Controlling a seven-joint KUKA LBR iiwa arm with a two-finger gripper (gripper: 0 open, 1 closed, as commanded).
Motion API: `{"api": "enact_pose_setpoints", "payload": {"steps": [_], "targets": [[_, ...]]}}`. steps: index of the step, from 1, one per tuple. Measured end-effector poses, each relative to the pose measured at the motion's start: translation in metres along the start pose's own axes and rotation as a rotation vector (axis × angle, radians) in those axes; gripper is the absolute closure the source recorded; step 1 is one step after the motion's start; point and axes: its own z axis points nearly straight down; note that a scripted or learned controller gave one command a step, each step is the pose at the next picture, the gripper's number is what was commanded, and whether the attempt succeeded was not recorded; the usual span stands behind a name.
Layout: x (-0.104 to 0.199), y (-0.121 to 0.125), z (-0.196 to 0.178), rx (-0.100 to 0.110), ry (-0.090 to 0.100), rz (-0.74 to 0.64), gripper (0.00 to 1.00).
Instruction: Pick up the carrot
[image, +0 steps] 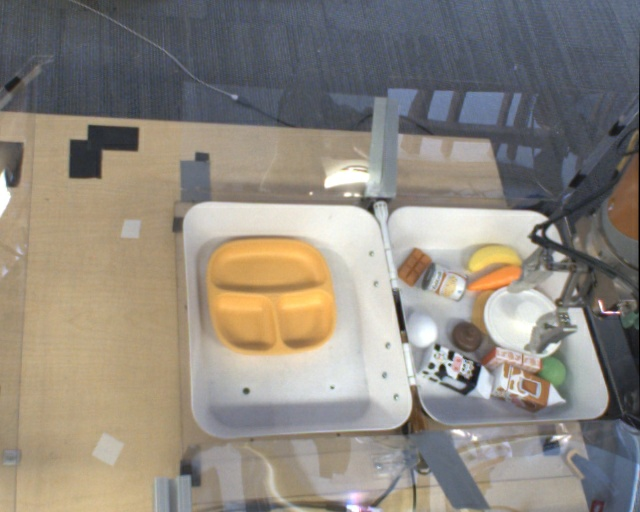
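A wooden surface (90, 330) holds two shallow white bins side by side. The left bin (290, 400) contains an orange divided tray (270, 295). The right bin (590, 395), at the lower right of the frame, is crowded with small items. The carrot (494, 280) lies near that bin's upper middle, just below a yellow banana (495, 258) and beside a small bottle (443, 283). A white bowl (515, 315) sits just below the carrot. The gripper (553, 300) hangs over the bowl's right edge, near the carrot; whether it is open or closed cannot be made out.
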Motion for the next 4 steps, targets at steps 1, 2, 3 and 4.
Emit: {"api": "enact_pose_setpoints", "payload": {"steps": [1, 2, 3, 4], "targets": [[-0.039, -0.004, 0.166, 0.002, -0.007, 0.009, 0.0], [-0.079, 0.031, 0.176, -0.001, -0.009, 0.15, 0.0], [-0.079, -0.034, 0.138, 0.001, -0.004, 0.379, 0.0], [-0.153, 0.001, 0.179, -0.001, -0.005, 0.403, 0.0]]}}
